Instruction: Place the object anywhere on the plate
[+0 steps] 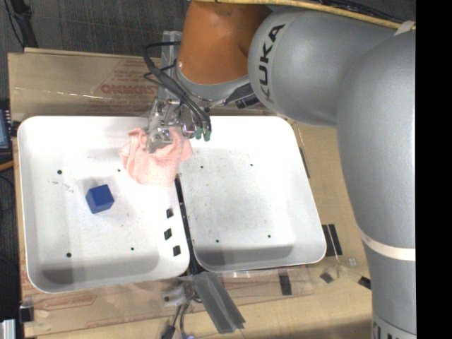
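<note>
I count two white bins, the left one (42, 260) and the right one (304, 239), one blue cube (100, 198), one crumpled pink cloth (154, 159), and one gripper (164, 127) of mine.

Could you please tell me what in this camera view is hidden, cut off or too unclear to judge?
- Tool: its fingers merge with the pink cloth, so whether the cloth is held cannot be told.
- Pink cloth: its top edge is hidden under the tool.
- Left bin: part of its far rim is covered by the wrist.
- Arm: cut off at the view's top and bottom.
- Blue cube: too small for detail.
</note>
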`<state>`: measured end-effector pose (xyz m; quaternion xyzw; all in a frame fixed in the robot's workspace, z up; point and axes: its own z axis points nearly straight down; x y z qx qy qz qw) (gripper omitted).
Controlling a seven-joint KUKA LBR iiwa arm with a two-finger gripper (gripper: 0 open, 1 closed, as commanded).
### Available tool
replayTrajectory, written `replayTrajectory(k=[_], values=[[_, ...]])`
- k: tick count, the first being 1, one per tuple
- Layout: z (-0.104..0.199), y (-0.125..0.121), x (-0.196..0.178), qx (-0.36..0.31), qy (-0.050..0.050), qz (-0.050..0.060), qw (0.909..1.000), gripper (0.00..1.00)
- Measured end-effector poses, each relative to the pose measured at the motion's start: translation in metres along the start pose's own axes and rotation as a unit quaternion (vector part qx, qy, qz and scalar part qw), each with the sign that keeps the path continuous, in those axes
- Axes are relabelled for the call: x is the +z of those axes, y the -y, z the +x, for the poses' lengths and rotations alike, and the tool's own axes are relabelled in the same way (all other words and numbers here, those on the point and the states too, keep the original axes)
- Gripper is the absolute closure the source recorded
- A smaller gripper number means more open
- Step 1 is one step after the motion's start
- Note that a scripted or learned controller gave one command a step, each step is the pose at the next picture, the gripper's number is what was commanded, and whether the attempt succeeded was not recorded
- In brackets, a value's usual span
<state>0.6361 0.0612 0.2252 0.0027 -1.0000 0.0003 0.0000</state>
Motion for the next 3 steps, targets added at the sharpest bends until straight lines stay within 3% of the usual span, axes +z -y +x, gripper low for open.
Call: replayTrajectory(k=[2, 3], values=[[0.021, -0.106, -0.001, -0.001, 0.0, 0.0, 1.0, 1.0], [0.021, -0.106, -0.001, -0.001, 0.0, 0.0, 1.0, 0.0]])
